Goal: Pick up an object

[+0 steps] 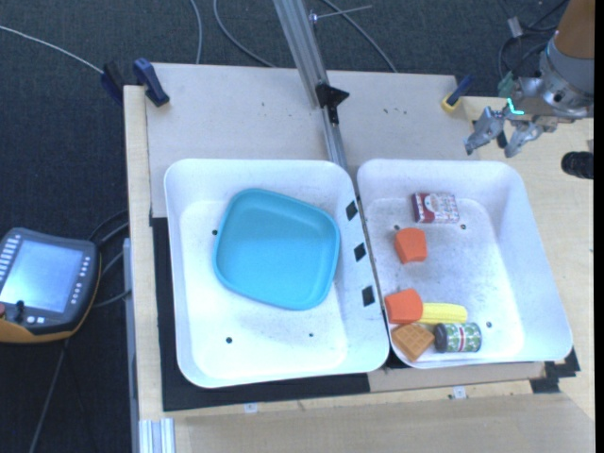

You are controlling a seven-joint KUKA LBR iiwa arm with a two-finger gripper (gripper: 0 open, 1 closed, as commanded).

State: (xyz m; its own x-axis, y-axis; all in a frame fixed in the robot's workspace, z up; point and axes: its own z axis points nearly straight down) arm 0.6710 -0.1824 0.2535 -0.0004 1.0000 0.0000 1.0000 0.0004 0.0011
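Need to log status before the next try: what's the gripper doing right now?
Gripper: open, holding nothing, raised past the far rim of the right bin.

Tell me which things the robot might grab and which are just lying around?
Might grab: red box, orange block, orange-red block, yellow corn, waffle, small jar, blue plate.
Lying around: handheld screen, blue clamp, cables.

I see a handheld pendant (42,283) lying on the dark floor (57,140) left of the table (236,111). Cables (113,41) loop across the floor beyond it. A blue clamp (151,81) and a yellow clamp (456,93) grip the table's far edge, and an aluminium rail (302,41) slants over it.
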